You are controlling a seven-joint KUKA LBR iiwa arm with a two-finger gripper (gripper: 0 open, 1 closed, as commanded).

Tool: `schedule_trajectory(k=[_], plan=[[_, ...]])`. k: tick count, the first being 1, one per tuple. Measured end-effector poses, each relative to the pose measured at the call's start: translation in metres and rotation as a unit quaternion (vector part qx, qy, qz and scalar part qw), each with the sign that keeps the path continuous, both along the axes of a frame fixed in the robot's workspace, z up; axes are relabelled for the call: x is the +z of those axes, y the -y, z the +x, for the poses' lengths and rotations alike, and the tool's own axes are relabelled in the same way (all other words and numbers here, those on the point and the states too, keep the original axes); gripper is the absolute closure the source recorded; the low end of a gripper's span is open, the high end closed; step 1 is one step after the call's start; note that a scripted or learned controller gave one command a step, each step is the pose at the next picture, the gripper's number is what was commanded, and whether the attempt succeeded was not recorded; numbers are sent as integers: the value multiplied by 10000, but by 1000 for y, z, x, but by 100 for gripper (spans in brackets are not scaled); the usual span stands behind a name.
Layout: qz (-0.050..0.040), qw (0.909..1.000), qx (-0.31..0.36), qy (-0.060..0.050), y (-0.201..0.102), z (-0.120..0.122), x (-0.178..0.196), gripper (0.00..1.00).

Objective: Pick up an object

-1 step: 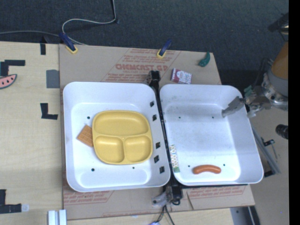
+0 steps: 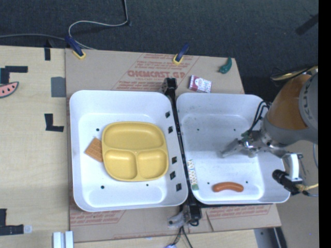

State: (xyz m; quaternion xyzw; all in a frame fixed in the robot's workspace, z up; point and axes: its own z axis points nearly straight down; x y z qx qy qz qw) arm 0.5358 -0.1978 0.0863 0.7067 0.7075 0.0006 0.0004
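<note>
Sausage [image 2: 228,187] lay nearest, an orange-brown link on its side close to the near wall of the right bin [image 2: 217,107], pointing left to right. Farther in, and a little to its right, the gripper [image 2: 227,151] hung over the middle of that same bin, its grey fingers [image 2: 231,148] stretched out toward the left. From where I stood I could not tell how far apart they were, and nothing showed between them. The sausage sat well apart from the fingertips, on the near side, untouched. The arm [image 2: 292,112] came in from the right, its orange band above the bin's right rim. In the left bin [image 2: 83,112] a yellow divided plate [image 2: 135,150] lay flat in the middle, with a tan cracker [image 2: 94,149] tucked at its left edge. Beyond the bins, on the cardboard [image 2: 129,71], sat a small printed packet [image 2: 199,84] and two yellow clamps [image 2: 180,56].
</note>
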Motion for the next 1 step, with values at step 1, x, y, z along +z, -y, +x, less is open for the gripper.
schedule_trajectory(k=[1], plan=[[-23,10000,-8,23,2,1,10,100]])
